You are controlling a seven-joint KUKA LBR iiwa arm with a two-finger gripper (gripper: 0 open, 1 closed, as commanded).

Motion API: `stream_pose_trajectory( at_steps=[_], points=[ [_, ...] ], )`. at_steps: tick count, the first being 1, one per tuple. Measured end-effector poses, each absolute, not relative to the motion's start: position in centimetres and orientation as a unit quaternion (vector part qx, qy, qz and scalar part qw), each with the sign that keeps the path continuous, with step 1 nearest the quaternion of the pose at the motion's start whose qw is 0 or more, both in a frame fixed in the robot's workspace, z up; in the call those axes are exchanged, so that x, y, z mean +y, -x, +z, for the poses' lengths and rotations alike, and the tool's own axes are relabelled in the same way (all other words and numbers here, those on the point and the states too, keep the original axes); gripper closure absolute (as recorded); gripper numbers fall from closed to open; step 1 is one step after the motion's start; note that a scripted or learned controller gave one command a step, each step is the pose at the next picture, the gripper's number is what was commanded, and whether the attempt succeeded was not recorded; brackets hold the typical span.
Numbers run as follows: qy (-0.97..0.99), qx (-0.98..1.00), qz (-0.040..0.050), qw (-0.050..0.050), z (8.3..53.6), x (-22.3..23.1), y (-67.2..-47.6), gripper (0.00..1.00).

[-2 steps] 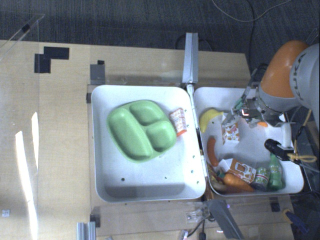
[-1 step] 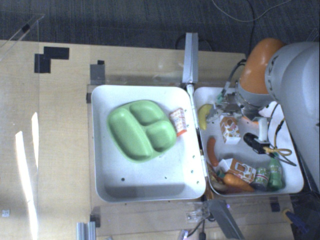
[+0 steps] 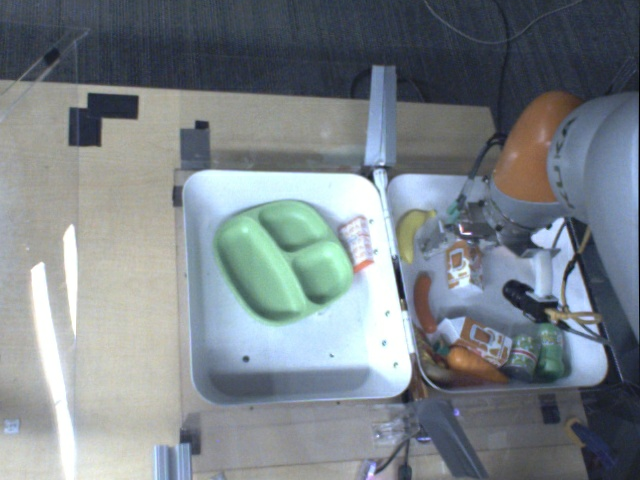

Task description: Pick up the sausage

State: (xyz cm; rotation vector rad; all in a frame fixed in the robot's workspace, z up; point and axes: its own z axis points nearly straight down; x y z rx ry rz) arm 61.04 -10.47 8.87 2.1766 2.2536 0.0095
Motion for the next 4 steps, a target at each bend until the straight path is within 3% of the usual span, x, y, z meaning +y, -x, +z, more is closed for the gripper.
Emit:
stream_pose_trajectory(
  at_steps=[1,2,3,4],
  points=[
    [-0.761,0.649,0.0026,0.003,9.0,-12.1,-61.8,0.0],
    [-0.75,0.662,0.0026,0.003,17.8,-12.6,-66.5,0.0],
    [-0.738,0.675,0.0034,0.003,9.6,-12.9,-60.6,0.0],
    [-0.772,0.636,0.0043,0.004,8.9,-8.2,-57.4,0.0]
  ],
)
